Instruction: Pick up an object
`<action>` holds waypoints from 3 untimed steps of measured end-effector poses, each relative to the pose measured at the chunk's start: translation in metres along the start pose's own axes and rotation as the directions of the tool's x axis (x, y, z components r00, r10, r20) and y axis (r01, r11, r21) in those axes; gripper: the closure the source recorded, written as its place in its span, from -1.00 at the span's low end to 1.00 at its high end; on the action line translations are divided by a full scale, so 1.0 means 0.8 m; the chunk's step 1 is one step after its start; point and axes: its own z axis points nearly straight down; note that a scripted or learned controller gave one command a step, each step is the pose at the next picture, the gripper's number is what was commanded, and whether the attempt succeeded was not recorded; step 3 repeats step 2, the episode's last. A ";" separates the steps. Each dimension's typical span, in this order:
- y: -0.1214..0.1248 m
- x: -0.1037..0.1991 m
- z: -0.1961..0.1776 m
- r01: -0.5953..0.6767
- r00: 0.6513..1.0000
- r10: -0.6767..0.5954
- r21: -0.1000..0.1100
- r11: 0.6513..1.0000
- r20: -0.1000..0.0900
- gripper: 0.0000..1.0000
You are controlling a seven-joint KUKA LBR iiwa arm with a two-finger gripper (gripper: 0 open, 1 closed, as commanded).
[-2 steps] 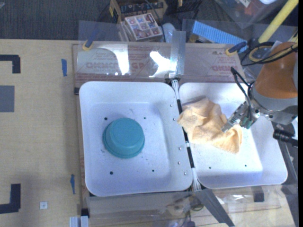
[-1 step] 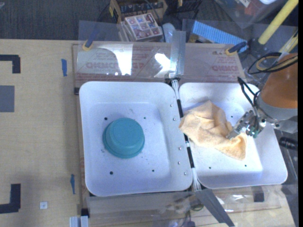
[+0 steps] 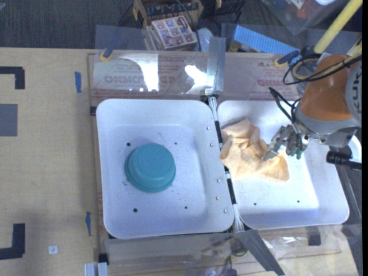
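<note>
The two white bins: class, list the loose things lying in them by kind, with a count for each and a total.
Teal bowl, upside down, in the left bin: 1
Tan crumpled cloth, in the right bin, with the gripper at it: 1
Total: 2

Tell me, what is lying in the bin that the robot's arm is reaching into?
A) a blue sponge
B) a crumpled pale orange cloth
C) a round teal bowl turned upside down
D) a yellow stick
B: the gripper is down in the right bin, at the edge of the crumpled pale orange cloth, while the teal bowl sits in the left bin.
</note>
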 end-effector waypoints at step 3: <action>-0.023 0.023 -0.013 0.005 1.000 -0.005 0.002 1.000 -0.006 -1.00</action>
